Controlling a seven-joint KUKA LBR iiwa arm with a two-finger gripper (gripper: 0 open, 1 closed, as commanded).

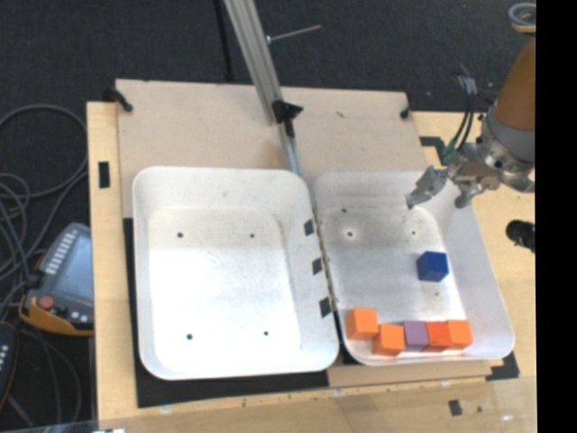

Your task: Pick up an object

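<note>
Where the arm (pixel 516 97) comes in from the right, its gripper (pixel 445 189) hangs over the far right corner of the right bin (pixel 379 201), fingers spread apart with nothing between them. One finger (pixel 424 189) points down and left toward the bin floor; the other (pixel 469 193) sits just over the bin's right rim. Orange band on the arm visible above the wrist, dark cables running alongside it. Blue block (pixel 433 265) lies alone on the right bin's floor, nearer than the gripper and apart from it, close to the right wall. Along the near edge of the same bin, a row of small blocks (packed tight, touching or nearly so): an orange block (pixel 362 322) at the left end set slightly farther back, a second orange block (pixel 390 338), a purple block (pixel 416 334), then two more orange blocks (pixel 449 334) at the right end. Left bin (pixel 225 269) sits beside the right one, their inner rims touching. Both rest on a tan board (pixel 207 124). A metal rail (pixel 257 52) slants up from between the bins' far edges. A handheld controller (pixel 63 273) lies off the bench at left, among dark cables (pixel 22 165).
</note>
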